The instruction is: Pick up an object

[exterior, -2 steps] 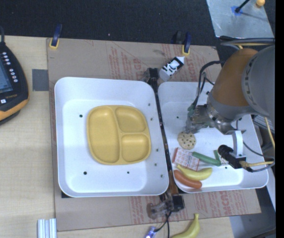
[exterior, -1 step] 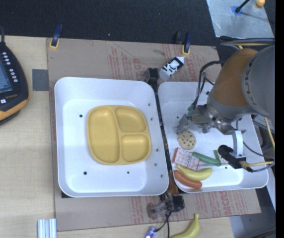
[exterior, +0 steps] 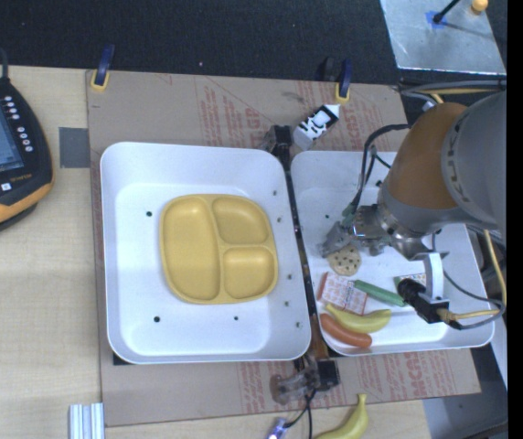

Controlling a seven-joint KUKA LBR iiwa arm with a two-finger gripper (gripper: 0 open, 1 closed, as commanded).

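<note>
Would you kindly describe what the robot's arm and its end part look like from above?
The arm is a thick rounded body, grey on its outer part with a broad orange band nearer the wrist. Below the band sits a grey metal wrist with the gripper, small and dark grey. Thin black cables loop beside the wrist, and another trails lower right.
</note>
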